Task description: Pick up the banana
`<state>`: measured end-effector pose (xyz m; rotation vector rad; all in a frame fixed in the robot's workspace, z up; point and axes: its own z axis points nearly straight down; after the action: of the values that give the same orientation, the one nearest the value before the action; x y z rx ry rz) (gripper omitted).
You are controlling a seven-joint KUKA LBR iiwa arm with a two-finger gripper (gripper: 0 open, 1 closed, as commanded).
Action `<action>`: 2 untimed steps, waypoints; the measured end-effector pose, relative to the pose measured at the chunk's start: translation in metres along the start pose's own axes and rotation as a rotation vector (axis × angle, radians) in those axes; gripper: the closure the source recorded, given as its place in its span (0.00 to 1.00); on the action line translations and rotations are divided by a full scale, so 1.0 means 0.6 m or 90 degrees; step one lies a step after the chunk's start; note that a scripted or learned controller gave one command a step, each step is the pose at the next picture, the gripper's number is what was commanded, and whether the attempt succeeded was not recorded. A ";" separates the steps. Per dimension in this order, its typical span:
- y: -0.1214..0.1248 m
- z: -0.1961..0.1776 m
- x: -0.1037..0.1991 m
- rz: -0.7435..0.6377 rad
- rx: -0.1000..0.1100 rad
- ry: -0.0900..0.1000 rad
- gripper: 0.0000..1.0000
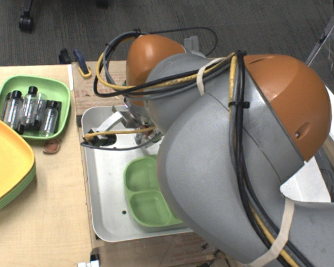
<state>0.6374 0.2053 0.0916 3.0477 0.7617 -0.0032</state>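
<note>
My gripper (134,128) reaches down into the far end of the white bin (103,190), close to its back wall. The bulky grey and orange arm (225,155) hangs over the bin and hides most of its right side. A pale green two-compartment tray (143,193) lies on the bin floor, just nearer the camera than the gripper, with its right part under the arm. The arm's body blocks the gripper's tips from sight.
On the wooden bench to the left stands a green tray (33,107) holding several dark-capped bottles. A stack of yellow plates (8,162) sits at the left edge. A small brown disc (52,146) lies beside the green tray.
</note>
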 end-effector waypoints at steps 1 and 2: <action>-0.033 -0.047 0.010 0.108 -0.001 0.001 1.00; 0.053 -0.068 -0.040 0.189 -0.001 0.000 1.00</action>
<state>0.6314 0.1663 0.1324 3.1257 0.3016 -0.0026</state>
